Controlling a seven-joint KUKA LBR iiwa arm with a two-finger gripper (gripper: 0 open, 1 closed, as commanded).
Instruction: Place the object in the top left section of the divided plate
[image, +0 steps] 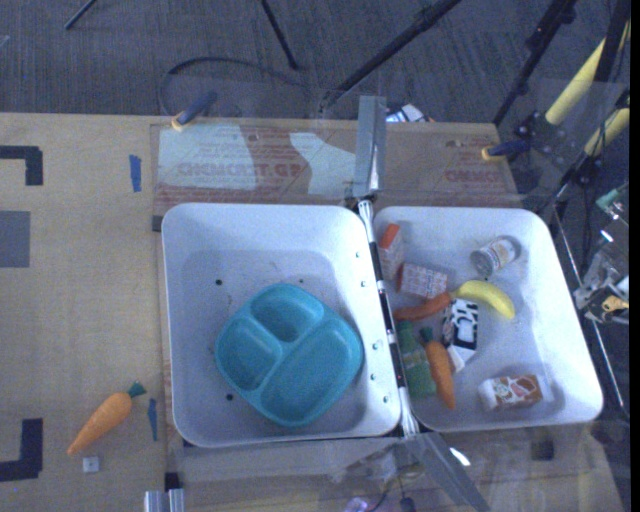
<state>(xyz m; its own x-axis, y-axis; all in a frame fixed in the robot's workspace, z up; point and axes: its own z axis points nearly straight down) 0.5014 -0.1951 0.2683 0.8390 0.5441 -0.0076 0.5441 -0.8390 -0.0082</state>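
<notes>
Two white bins sit side by side on my feed. Left bin (190, 250) holds a teal divided plate (289, 352), all sections bare. Right bin (560, 300) holds a banana (487, 297), small can (495, 254), two carrots (440, 372), green bottle (414, 362) and cartons (512, 391). Another carrot (100, 421) lies on the bench, left of the bins. Pincer state: cannot tell.

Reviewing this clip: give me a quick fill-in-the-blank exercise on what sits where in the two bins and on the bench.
1. The teal divided plate lies in the ____ bin.
2. The yellow banana lies in the ____ bin.
3. One toy carrot lies outside both bins, on the ____.
4. The divided plate has ____ sections.

Missing words: left; right; bench; three
</notes>
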